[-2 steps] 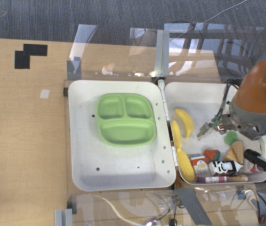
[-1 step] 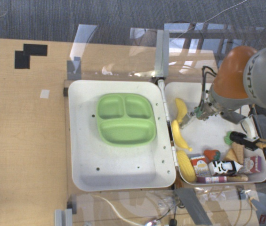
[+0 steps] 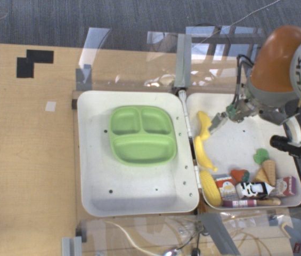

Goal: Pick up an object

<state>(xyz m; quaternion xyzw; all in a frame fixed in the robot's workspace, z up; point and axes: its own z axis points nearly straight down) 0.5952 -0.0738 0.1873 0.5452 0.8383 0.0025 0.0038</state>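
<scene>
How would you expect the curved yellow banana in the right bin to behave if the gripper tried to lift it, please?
The curved yellow banana looks like a smooth, glossy toy, so it is probably stiff, light and somewhat slippery. Its curve may let it rock or pivot when nudged. It lies against the right bin's left wall, so the gripper may have little room there.

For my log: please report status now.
Gripper low in right bin, beside banana; nothing seen between fingers. Toys crowd bin's near edge. Green plate in left bin.

A robotics lab: clear guard panels, loose cable; grey carpet beyond.
</scene>
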